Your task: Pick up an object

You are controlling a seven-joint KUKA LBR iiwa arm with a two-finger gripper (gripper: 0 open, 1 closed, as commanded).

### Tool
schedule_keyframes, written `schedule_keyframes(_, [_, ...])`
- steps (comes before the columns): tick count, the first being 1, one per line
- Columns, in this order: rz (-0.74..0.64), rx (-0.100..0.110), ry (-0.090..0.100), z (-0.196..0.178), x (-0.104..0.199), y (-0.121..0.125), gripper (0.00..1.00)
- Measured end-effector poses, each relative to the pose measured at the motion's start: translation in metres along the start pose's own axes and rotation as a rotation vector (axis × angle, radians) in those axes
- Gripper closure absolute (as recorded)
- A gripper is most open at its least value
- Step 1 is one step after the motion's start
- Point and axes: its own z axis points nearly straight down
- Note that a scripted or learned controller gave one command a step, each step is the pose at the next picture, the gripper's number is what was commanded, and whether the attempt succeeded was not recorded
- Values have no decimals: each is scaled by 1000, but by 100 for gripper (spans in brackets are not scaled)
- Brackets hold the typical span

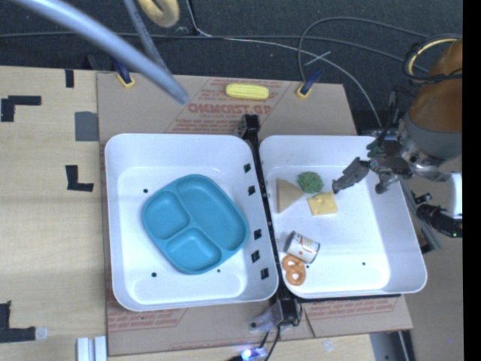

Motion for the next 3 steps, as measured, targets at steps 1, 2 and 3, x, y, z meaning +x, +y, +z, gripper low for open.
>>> schedule_keyframes(1, [-4,-13,-2,-7,1,2,0])
schedule_keyframes(2, [-4,-7,-1,55,7,0,0])
schedule_keyframes(3, [-4,-7,-2,116,10,8,0])
